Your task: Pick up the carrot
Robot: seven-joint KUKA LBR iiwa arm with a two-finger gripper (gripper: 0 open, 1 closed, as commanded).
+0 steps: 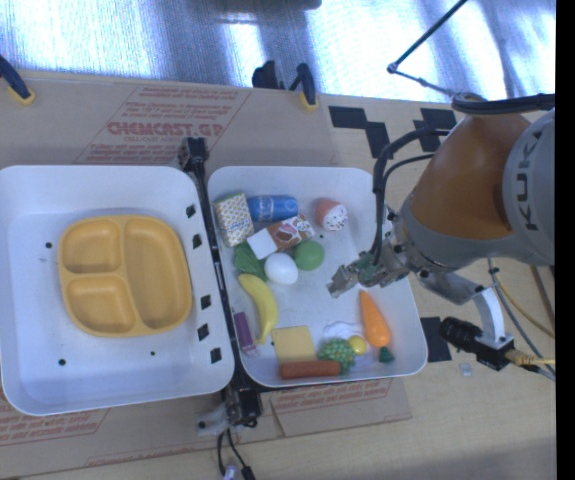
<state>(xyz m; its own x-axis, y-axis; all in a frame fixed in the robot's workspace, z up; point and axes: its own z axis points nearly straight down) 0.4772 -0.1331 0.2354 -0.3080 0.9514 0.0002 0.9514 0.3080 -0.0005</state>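
The carrot point(373, 319) is orange with a green stub at its near end. It lies in the right bin point(413, 350) close to the right wall, pointing toward the bin's front. My gripper point(350, 278) hangs over the same bin, just up and to the left of the carrot's thick end. It is close to the carrot, and I see nothing in it. The grey arm with its orange band point(464, 193) reaches in from the right and covers the bin's right rim.
A banana point(260, 306), white egg point(281, 269), green ball point(309, 256), blue can point(272, 208), yellow block point(293, 344), sausage point(310, 369) and grapes point(335, 351) crowd the right bin. The left bin point(22, 368) holds a yellow divided plate point(124, 273).
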